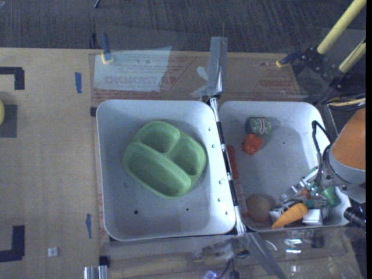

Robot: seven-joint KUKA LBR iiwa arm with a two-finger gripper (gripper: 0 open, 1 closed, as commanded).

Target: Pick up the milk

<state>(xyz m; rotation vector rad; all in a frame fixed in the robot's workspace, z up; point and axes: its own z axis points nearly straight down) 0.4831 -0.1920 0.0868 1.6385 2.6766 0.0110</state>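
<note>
Milk [313,216], seemingly the small white carton, lies in the right bin's [290,112] near right corner, touching a carrot [290,214] and just beside the jaws [308,192]. Whether they are open or shut I cannot tell. A good pick probably means centring over the carton, clear of the carrot and bin wall.

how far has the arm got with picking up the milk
Done: the arm has reached down into the right bin, with its pincer low among the clutter at the near right corner, beside the carrot. In hand: nothing I can confirm; a white item lies there, too small to identify as the milk. Left: a confirmed grasp and the lift.
</note>
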